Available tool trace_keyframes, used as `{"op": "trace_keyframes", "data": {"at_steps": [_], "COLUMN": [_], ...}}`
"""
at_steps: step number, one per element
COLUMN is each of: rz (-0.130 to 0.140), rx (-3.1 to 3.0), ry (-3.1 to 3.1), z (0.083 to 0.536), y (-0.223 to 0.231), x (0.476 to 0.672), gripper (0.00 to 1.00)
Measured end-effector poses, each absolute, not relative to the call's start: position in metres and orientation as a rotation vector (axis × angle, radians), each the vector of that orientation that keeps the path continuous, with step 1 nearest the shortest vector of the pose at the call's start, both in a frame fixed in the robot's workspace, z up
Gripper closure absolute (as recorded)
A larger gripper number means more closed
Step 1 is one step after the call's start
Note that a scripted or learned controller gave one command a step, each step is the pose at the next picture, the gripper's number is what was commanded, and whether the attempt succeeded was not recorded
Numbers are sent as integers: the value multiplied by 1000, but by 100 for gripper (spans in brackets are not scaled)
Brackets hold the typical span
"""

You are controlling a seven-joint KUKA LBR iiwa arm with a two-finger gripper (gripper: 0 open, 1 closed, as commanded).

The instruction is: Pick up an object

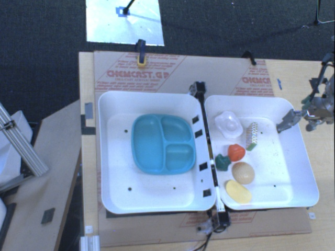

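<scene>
Pincer [291,120] sits above the right bin's [293,156] far right edge; its state cannot be determined. Blue divided tray [162,144] occupies the left bin [112,140].

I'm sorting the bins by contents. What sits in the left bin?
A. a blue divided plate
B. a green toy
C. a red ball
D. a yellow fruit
A: the blue divided plate lies alone in the left bin, while the small items are grouped in the right bin.
</scene>
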State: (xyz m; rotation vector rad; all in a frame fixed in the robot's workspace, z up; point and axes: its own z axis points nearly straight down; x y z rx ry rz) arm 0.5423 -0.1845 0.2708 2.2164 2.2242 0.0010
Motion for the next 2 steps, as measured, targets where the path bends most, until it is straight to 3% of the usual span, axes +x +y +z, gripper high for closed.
{"op": "trace_keyframes", "data": {"at_steps": [1, 2], "rz": [0, -1], "rx": [2219, 2220], "ry": [2224, 2224], "z": [222, 174], "y": [-177, -174], "x": [536, 545], "gripper": [0, 0]}}
